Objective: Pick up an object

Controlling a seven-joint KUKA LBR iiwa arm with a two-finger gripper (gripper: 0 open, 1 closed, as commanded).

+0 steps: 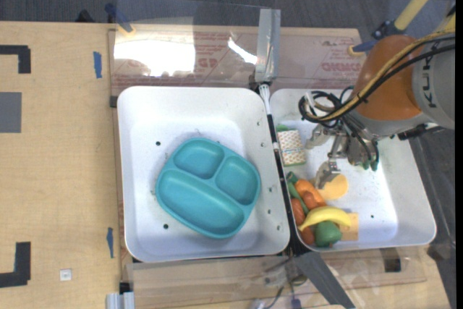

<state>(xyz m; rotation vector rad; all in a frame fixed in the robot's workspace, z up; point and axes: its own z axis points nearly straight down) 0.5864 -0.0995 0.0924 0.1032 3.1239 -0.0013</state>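
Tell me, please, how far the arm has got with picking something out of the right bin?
Done: the gripper is down inside the right bin, just above a round yellow-orange piece. In hand: nothing shows between its fingers, so no pick is confirmed. Left: a grasp and a lift. The banana, carrots and a green piece lie in the bin's near corner; the teal divided plate sits in the left bin.

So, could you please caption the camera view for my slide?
Gripper poised over toy food in the right bin; teal divided plate in the left bin.
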